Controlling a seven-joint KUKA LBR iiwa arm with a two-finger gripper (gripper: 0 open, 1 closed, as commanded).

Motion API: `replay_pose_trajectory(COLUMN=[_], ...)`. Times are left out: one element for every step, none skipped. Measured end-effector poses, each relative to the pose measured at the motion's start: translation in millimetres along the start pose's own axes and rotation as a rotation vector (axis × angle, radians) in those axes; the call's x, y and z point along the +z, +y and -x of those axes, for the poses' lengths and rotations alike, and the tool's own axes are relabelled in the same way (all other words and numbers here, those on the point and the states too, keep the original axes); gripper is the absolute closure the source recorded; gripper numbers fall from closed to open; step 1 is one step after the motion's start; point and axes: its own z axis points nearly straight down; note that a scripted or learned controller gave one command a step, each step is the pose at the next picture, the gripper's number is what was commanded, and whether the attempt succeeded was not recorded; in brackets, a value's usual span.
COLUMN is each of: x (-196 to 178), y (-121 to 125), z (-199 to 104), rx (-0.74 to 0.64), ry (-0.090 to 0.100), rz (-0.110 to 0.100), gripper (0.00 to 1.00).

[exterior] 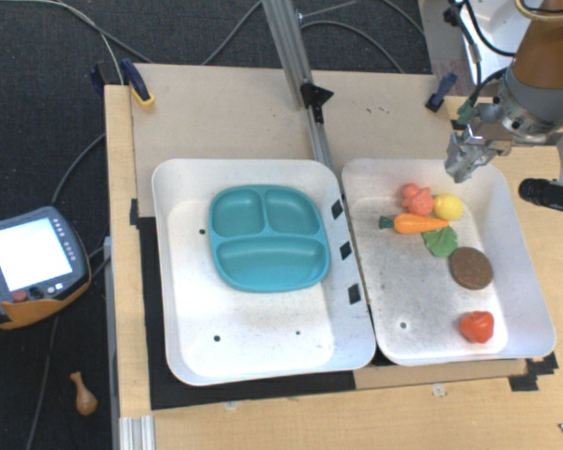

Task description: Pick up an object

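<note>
My fingers (464, 165), their spread impossible to tell, hover at the right bin's (535, 279) one o'clock corner above a yellow toy lemon (448, 207), likely light, hard and slippery, best pinched across its middle.

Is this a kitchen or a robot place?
Probably a robot lab, not a kitchen. A robot arm reaches over two white bins, toy food like a carrot lies in one, and a control pad with cables sits beside the bench.
</note>
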Motion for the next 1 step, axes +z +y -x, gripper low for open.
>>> replay_pose_trajectory(x=[-45.6], y=[1.5], z=[-0.2], rx=[-0.001], ry=[0.0], rz=[0.0], gripper=[1.0])
